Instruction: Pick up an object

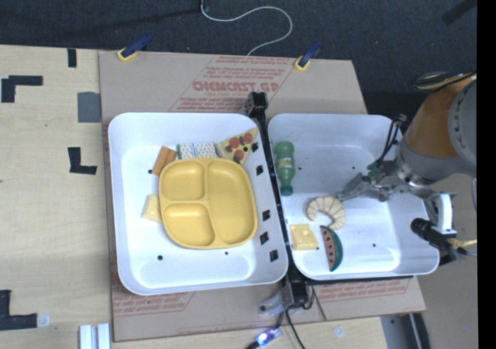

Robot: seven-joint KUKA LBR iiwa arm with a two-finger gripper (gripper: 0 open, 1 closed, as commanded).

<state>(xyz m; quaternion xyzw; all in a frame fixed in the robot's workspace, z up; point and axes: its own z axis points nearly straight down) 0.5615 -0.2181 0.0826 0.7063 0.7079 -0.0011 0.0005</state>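
A grey KUKA arm (442, 134) with an orange band reaches into the right bin (364, 126) of two shallow white bins on the bench, its gripper (358, 187) tilted low over the bin floor and pointing toward a pale, curled shrimp-shaped toy (327, 209) that lies just beside its tip, toward the front of the bin. Whether the jaws stand open or shut cannot be told from this angle, and nothing is seen between them. Taking the shrimp as the landmark, a green bottle-shaped toy (284, 166) stands off behind it against the wall shared with the left bin (128, 208), a yellow cheese-like wedge (303, 237) lies in front of it toward that same wall, and a watermelon slice (332, 247) rests just in front of it, near but apart. Across the wall from the shrimp, a yellow divided plate (208, 202) covers much of the left bin, with small play-food pieces tucked at its edges. The shrimp looks like light, stiff moulded plastic, probably smooth and inclined to skid on the bin floor; its curved back is likely to roll out of a pinch, so the surest hold appears to be across the narrow width of the arc at mid-body, jaws closing on its two flat sides.
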